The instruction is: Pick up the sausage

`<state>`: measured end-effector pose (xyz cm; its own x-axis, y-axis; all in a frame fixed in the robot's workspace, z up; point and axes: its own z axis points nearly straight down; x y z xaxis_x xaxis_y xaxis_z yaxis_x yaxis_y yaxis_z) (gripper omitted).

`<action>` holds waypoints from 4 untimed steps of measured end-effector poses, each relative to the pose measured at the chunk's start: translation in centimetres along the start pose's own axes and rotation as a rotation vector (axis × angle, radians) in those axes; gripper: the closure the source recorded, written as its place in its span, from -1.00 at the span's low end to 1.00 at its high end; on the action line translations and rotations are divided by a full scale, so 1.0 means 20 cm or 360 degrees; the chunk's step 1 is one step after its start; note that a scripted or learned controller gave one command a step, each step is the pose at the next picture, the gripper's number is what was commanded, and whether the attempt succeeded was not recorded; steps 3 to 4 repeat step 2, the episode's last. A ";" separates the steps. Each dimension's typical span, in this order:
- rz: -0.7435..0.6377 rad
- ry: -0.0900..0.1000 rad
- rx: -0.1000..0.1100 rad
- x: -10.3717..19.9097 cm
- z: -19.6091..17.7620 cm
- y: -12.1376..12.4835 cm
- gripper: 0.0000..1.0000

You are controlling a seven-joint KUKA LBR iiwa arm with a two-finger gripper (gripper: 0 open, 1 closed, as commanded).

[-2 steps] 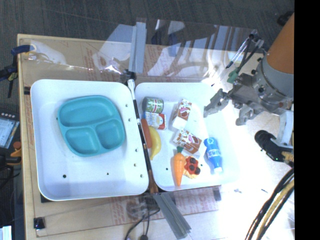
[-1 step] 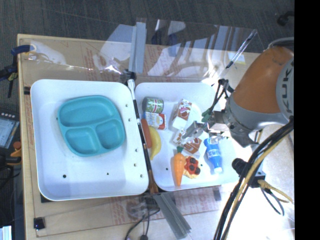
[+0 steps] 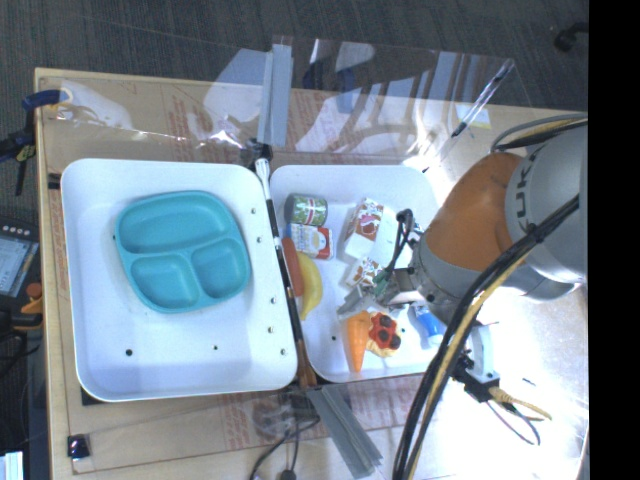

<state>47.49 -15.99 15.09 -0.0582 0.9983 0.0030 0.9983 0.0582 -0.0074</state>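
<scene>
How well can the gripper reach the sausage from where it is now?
Probably yes. The sausage lies uncovered from above along the right bin's left wall, though wall and banana crowd its sides. The gripper sits a few items right.

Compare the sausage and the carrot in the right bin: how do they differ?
The sausage is reddish-brown, long and thin; the carrot is orange, shorter and tapered. The sausage lies along the right bin's left wall; the carrot lies near its front edge, closer to the gripper. Both lie flat in that bin.
</scene>
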 end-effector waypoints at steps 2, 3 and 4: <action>0.0004 -0.0001 0.0001 0.17 0.26 0.06 1.00; 0.0004 -0.0001 0.0001 0.17 0.26 0.06 1.00; 0.0004 -0.0001 0.0001 0.17 0.26 0.06 1.00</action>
